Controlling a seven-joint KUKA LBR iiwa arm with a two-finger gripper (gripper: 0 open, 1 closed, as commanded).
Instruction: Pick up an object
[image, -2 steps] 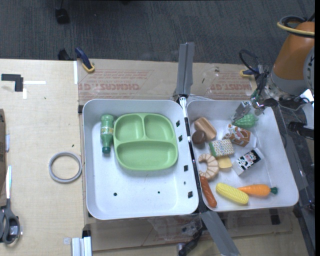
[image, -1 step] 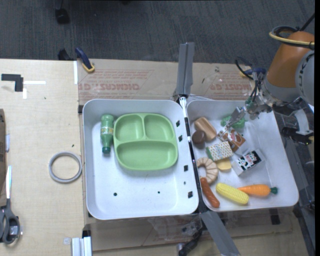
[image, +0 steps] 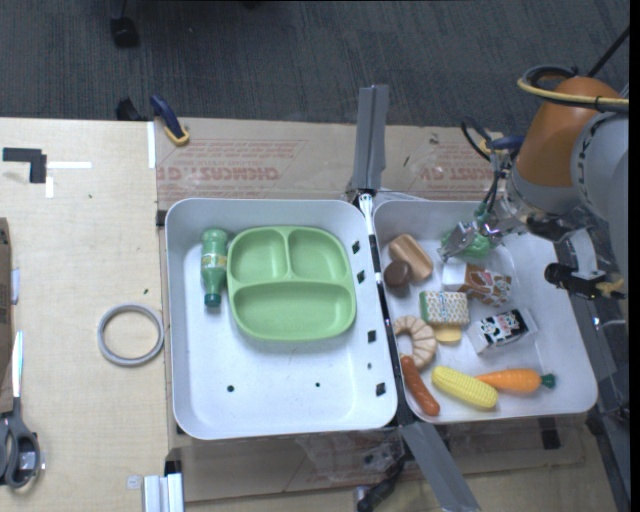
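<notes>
From the camera above, my end effector (image: 470, 236) hangs low over the far part of the right bin (image: 572, 400), reaching in from the right under my orange band. Whether it is spread or pressed together I cannot tell; the metal parts blur into each other, with a small green patch showing among them. I cannot make out anything gripped.

Below it the right bin holds the toys. A brown bread-like piece (image: 409, 256) lies just left of my end effector, its long axis slanting from upper left to lower right. A small printed carton (image: 488, 285) sits just beneath my end effector, and a checkered box (image: 444, 307) lies beside it. A black-and-white carton (image: 499, 330) lies further toward the front. A shrimp (image: 416, 338) curls at the left wall. Along the front, a sausage (image: 419, 386) slants down to the right, a corn cob (image: 464, 387) lies nearly crosswise, and a carrot (image: 511, 380) points its green end right.

The left bin (image: 280, 400) carries a green divided plate (image: 292, 281) and a green bottle (image: 213, 264) standing lengthwise beside it, cap toward the front.

On the desk (image: 70, 260) lies a tape ring (image: 130, 334).
</notes>
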